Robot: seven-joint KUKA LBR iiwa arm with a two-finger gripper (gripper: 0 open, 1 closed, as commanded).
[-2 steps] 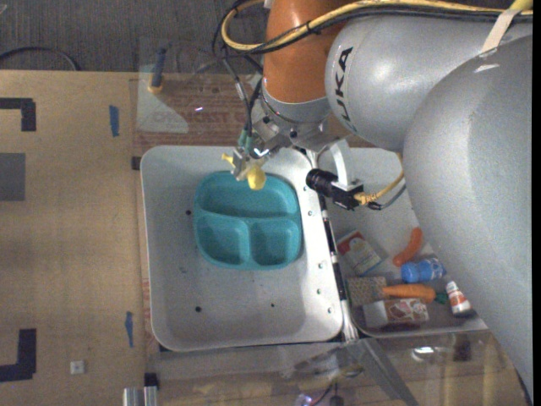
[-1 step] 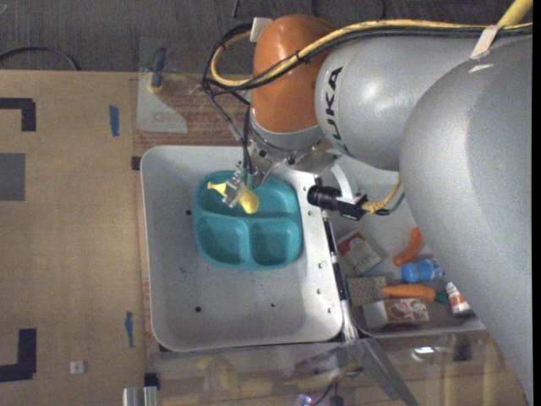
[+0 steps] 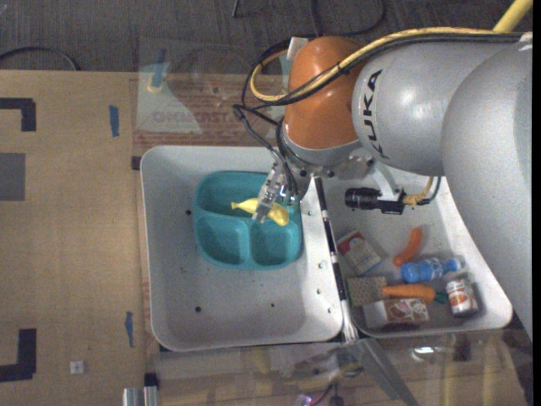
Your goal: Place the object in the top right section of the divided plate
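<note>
Over the teal divided plate [image 3: 247,231], at its 2 o'clock corner, the tool [image 3: 273,203] is seen clamped on a yellow banana [image 3: 258,209]. A slip onto the divider ridge is judged possible if released off-centre. Little room is left toward the bin wall [image 3: 321,227] at 3 o'clock; open bin floor lies at 6.

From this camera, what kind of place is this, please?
Probably a robot lab test bench, not a kitchen. A KUKA arm reaches over two white bins, one with a teal plate and a banana, one with toy groceries. Blue tape marks the board.
</note>
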